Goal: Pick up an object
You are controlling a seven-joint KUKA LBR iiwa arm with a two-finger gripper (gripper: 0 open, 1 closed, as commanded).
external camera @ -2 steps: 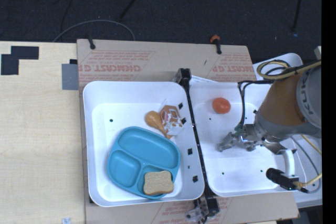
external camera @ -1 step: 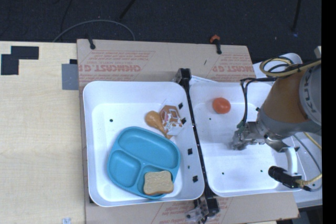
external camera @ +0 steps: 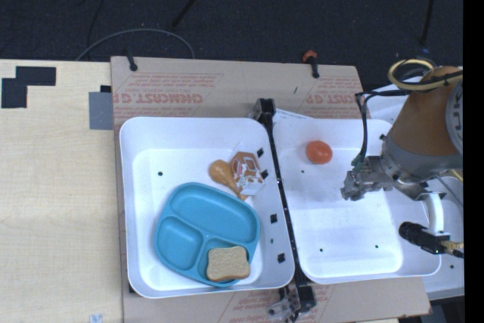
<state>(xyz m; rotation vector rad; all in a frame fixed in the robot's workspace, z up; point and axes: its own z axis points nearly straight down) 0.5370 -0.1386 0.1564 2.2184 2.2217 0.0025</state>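
Gripper low in right bin, finger state unreadable. Nearest target: orange ball, likely light, smooth, rolls; pinch across widest middle.

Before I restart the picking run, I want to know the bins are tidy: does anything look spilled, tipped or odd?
Nothing looks spilled or broken. The blue plate lies at a slant in the left bin, a slice of bread in one compartment. The tomato sits apart from the end effector in the right bin.
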